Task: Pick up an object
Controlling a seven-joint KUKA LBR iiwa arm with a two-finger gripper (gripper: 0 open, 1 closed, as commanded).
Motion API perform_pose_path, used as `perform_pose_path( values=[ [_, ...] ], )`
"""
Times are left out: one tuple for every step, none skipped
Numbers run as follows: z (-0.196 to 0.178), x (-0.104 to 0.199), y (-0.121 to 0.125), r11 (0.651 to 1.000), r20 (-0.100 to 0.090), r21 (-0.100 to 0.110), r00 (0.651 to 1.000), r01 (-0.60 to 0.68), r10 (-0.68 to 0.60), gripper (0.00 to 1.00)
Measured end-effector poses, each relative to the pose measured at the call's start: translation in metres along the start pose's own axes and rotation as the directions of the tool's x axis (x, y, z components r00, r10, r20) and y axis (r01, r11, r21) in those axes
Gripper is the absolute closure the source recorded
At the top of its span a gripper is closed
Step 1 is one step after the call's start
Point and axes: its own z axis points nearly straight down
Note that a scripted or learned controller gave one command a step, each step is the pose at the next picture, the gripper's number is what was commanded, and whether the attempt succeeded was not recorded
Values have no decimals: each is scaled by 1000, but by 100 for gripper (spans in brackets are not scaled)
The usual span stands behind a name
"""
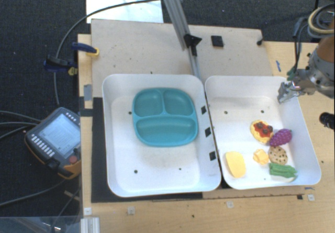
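The right bin (pixel 246 101) holds several toy foods near its front right corner: a pizza slice (pixel 261 130), a purple grape bunch (pixel 281 136), a small orange piece (pixel 260 156), a chocolate-chip cookie (pixel 277 155), a green vegetable (pixel 282 171) and a yellow wedge (pixel 235 164). My gripper (pixel 287 91) hangs over the right bin's far right rim, well behind the foods. Nothing shows between its fingers.
A teal divided plate (pixel 165 117) lies in the left bin (pixel 120 137). A slanted grey pole (pixel 175 12) crosses the bench behind the bins. A teach pendant (pixel 55 140) and cables lie on the floor at left.
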Motion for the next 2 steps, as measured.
perform_pose_path(
  values=[
    [-49, 8, -3, 1000, -1, 2, 1000, 2, -2, 100],
    [-36, 57, 12, 1000, -3, 5, 1000, 4, -4, 100]
  ],
)
